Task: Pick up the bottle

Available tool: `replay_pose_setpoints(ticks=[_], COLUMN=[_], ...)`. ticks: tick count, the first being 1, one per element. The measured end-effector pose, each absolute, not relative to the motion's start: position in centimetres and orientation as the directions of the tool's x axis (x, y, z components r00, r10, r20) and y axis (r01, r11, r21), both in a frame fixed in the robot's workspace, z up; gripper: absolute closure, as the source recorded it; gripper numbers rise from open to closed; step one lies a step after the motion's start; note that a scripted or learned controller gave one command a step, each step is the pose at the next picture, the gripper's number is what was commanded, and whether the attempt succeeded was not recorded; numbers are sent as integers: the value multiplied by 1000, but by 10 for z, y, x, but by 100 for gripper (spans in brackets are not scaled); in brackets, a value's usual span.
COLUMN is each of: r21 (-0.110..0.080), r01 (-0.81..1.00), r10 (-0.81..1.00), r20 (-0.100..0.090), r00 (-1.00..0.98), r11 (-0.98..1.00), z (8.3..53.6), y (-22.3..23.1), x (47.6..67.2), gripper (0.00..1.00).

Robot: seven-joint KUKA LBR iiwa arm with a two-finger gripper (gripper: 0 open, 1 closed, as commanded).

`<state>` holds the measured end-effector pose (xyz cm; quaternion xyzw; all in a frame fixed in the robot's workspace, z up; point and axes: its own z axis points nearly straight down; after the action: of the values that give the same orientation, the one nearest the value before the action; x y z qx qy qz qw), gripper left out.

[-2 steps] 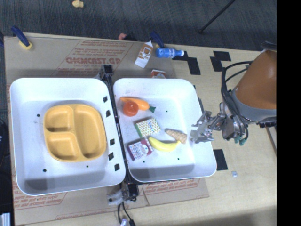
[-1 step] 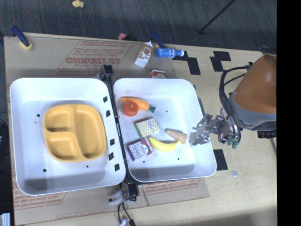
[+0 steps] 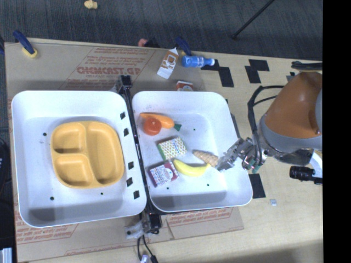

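Single fixed camera above bench, angled down (slanted), both bins framed.

The gripper hangs low in the right bin, just beside the banana and an ice-cream cone. The blue bottle lies on the bench behind this bin.

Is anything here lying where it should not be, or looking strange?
Yes. The blue bottle lies on its side on the bench, behind the right bin, not inside it. A small carton lies beside it, also outside. The gripper is inside that bin, far from the bottle.
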<state>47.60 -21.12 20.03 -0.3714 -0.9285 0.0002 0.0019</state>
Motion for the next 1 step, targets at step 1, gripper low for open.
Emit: replay_pose_setpoints(ticks=[1], r21=[-3], r01=[927], r10=[927], r20=[4], r00=[-375], r11=[375], z=[192], y=[-157], x=[476], gripper=[100])
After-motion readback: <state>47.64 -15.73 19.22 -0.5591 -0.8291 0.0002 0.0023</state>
